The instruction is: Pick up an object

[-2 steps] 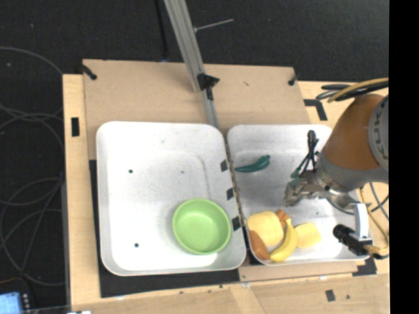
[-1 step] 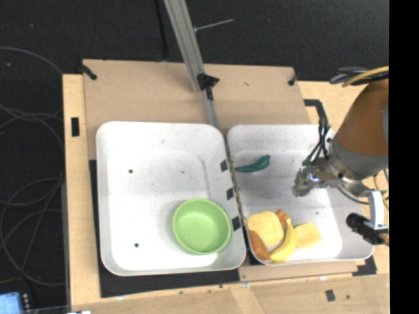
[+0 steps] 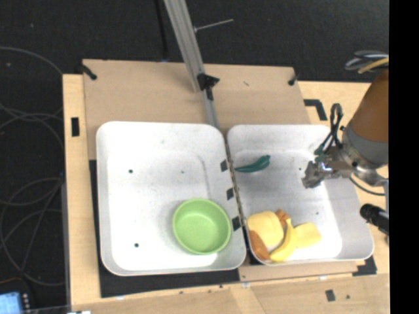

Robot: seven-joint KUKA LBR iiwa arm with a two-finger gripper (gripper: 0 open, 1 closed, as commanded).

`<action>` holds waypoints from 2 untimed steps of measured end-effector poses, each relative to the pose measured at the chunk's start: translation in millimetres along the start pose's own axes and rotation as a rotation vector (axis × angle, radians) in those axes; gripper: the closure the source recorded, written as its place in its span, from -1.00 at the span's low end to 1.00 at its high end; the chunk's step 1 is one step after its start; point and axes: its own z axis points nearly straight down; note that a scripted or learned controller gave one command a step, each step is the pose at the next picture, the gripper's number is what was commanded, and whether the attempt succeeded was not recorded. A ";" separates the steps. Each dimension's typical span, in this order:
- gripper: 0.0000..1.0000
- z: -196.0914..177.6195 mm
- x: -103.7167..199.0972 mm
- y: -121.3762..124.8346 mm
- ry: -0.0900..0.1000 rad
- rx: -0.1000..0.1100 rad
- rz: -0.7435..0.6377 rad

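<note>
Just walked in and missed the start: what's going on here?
A robot arm reaches in from the right, its end effector over the right bin. That bin has a teal piece and yellow and orange items heaped at its near edge. The left bin holds a green bowl. Nothing looks picked up yet.

**Gripper over right bin, nothing seen in it**

Arm [image 3: 370,120] enters from the right. Gripper [image 3: 313,175] sits over the right bin [image 3: 288,142], upper-right area. Teal object [image 3: 254,165] near that bin's left wall. Yellow items [image 3: 283,234] piled at its near-left corner. Green bowl [image 3: 201,225] in the left bin [image 3: 144,156], near-right corner.
</note>
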 end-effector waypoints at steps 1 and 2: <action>1.00 -35.1 -1.0 1.6 0.000 0.003 0.000; 1.00 -41.9 45.0 16.9 0.002 0.006 0.000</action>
